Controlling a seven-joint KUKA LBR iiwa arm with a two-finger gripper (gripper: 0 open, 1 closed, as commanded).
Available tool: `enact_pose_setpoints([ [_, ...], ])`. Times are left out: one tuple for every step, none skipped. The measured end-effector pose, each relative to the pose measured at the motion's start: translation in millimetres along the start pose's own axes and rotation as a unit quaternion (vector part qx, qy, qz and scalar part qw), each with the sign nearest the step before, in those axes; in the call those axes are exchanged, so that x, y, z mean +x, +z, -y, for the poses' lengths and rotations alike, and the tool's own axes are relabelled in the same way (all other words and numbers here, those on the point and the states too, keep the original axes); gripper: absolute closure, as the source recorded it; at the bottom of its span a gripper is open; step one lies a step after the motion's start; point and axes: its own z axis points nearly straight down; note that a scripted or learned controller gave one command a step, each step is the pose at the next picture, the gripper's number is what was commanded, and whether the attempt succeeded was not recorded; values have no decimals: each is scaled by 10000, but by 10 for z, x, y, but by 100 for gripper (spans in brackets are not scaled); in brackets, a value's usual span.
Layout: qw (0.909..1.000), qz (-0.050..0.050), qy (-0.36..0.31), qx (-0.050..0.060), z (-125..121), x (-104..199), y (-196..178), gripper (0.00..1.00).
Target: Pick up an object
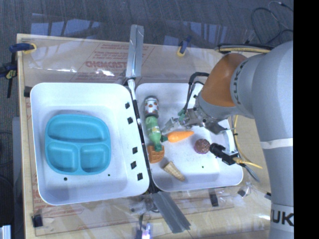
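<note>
Reaching in from the right, the grey arm's two-finger gripper (180,119) is hovering in the right shallow white bin (219,176), just above the orange toy carrot (180,136). Its jaws' spread cannot be told. The green plastic bottle (153,128) is lying beside the carrot; the blue divided plastic tray (77,143) is sitting in the left bin (40,98).

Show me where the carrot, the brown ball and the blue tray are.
carrot (180,136): camera view, middle of its orange body.
brown ball (202,145): camera view, its top.
blue tray (77,142): camera view, divider between its compartments.
</note>
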Motion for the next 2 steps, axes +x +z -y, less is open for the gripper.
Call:
enact_pose_setpoints([
  [10000, 1, 96, 2, 430, 537, 5, 0],
  [9999, -2, 146, 5, 850, 666, 12, 0],
])
